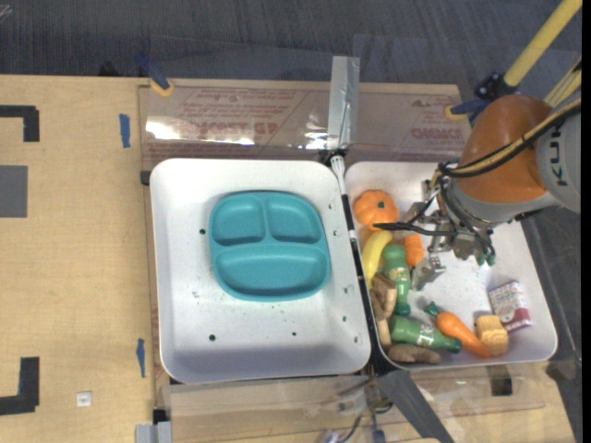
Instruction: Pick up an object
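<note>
Pincer (pixel 432 264) of mine hangs over the right bin (pixel 531 289), fingers apart and clamped on nothing. Just left of it lie a banana (pixel 373 250), a green bottle (pixel 396 264) and a small pumpkin (pixel 374 208).

A robotics lab or test cell, seen from above. A plywood counter (pixel 74 247) carries two shallow white bins side by side: the left bin (pixel 175 275) holds a teal divided plate (pixel 270 245), and the right bin (pixel 536 284) holds small toy foods, among them an orange pumpkin (pixel 374 207), a yellow banana (pixel 373 250) and a carrot (pixel 457 329). Black corner marks (pixel 26 123) and bits of blue tape (pixel 124 129) sit on the wood. An industrial robot arm (pixel 508 155) with an orange band and yellow cables reaches in from the right. Dark carpet (pixel 231 17) lies beyond.
</note>
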You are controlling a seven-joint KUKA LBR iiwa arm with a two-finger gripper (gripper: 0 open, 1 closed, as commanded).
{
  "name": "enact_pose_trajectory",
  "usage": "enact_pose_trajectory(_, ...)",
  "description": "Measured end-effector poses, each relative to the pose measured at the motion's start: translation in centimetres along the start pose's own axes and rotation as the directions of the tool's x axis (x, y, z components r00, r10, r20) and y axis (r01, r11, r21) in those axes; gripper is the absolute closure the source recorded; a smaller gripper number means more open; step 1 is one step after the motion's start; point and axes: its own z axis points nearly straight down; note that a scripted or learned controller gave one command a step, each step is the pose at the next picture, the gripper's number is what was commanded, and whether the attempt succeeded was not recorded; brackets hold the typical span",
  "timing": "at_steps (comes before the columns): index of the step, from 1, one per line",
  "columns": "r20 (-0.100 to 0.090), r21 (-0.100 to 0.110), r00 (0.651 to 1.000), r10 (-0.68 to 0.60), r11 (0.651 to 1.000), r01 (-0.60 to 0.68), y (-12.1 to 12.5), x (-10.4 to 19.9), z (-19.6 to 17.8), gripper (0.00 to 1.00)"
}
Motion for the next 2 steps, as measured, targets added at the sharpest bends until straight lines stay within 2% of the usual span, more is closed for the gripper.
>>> enact_pose_trajectory(1, 0.012, 0.003, 1.0, -0.002, 1.0, 0.002, 0.06, -0.39, -1.36, 1.0)
enact_pose_trajectory(2, 0.01, 0.002, 1.0, -0.003, 1.0, 0.002, 0.09, -0.35, -1.29, 0.0)
